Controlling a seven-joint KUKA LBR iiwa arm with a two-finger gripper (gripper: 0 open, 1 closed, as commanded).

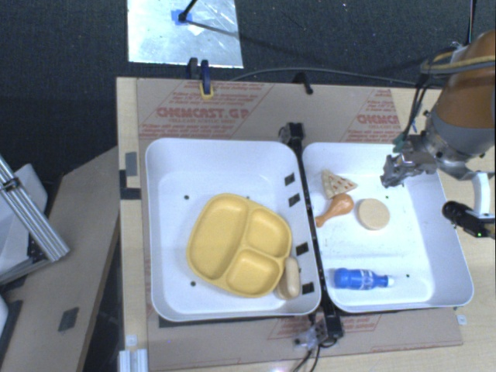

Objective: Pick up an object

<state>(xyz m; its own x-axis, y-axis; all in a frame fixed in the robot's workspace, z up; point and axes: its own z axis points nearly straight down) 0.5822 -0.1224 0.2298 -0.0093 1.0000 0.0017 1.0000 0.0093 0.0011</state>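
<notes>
nothing's picked up yet, the pincer [393, 170] hangs over the right bin [446, 242] near the round cookie [373, 213], can't tell if it's wide or narrow

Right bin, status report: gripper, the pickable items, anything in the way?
Gripper above right bin's upper area, nothing seen between fingers. Round biscuit nearest, apart. Drumstick, wedge, blue bottle untouched.

Bench on dark floor, lit from above

Dark speckled floor [62, 60] is surrounding the tan bench [128, 130]; a shiny silver sheet [167, 22] is lying on it at the top, catching glare; an aluminium rail [31, 219] is slanting in at left; cables are running across the floor.
</notes>
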